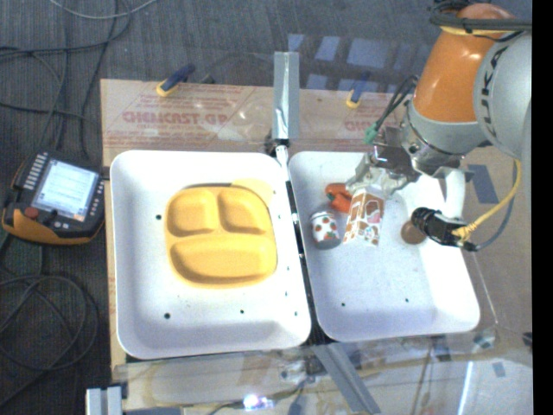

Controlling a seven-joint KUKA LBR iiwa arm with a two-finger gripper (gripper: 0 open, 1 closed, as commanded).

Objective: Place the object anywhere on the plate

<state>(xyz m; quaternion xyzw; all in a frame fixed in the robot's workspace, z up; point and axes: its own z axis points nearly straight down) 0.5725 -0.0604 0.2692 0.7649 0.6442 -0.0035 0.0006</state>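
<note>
My arm (471, 67) is the biggest thing here, reaching in from the right with its orange band above the wrist, bent down over the far part of the right bin (389, 305). Beside it sits the left bin (138, 318), and the two share a middle wall, so anything I carry across must clear that ridge.

In the left bin lies the yellow plate (222, 234), a divided tray with three hollows, set roughly in the middle and turned a little. It holds nothing yet, so I judge the task barely begun. Any of the hollows would do, since the thing may land anywhere on it.

My gripper (380, 180) hangs low over the cluster of things in the right bin. From this slant I cannot tell how it stands, nor whether it has anything, so I claim no hold.

Just beneath it stands a small carton (365, 219) with a printed pattern, tilted, its top close under my tool; that looks like the thing I am after. An orange piece (339, 199) lies touching or just beside the carton's left, and a small spotted ball (325, 229) sits nearer the middle wall. A brown disc (415, 232) lies to the carton's right.

The crowding is the risk: closing here could nudge the neighbours or tip the carton.
</note>
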